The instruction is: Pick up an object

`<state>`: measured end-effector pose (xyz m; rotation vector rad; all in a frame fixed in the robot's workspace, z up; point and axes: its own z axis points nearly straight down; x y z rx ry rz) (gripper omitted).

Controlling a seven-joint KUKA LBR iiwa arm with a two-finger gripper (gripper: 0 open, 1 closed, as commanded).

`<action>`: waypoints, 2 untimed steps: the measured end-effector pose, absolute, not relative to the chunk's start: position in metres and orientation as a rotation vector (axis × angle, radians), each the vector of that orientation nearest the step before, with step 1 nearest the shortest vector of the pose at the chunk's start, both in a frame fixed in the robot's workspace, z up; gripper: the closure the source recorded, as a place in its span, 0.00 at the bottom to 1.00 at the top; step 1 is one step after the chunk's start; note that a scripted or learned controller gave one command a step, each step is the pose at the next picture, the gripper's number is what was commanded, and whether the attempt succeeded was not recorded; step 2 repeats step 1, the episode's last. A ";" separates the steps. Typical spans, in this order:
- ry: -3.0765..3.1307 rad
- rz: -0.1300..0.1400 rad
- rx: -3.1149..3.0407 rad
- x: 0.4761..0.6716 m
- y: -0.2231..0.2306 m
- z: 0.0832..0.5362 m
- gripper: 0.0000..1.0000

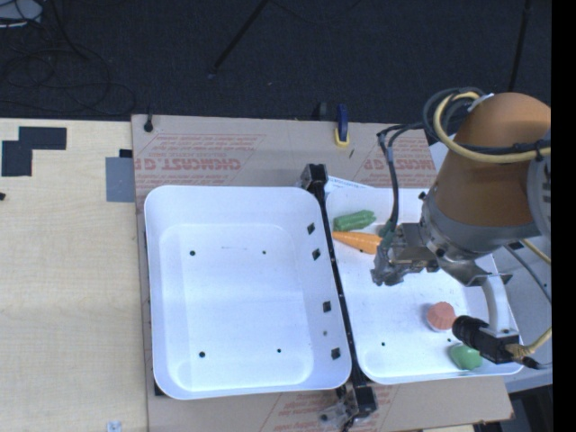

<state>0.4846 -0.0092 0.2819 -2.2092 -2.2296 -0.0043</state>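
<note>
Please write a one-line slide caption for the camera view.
Gripper hovers in the right bin near an orange carrot-like toy.

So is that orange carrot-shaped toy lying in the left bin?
No, the orange carrot-shaped toy lies in the right white bin, beside the divider.

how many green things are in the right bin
2: a green pod-shaped toy beside the orange carrot at the bin's far left, a green piece near its front right corner; the arm may hide others.

Bright bins (slightly soft), dark backdrop
</note>
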 end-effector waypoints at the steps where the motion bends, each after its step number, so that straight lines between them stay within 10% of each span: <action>1: -2.208 0.009 -2.234 0.479 -0.124 0.267 1.00; 2: -2.208 0.009 -2.234 0.479 -0.124 0.267 1.00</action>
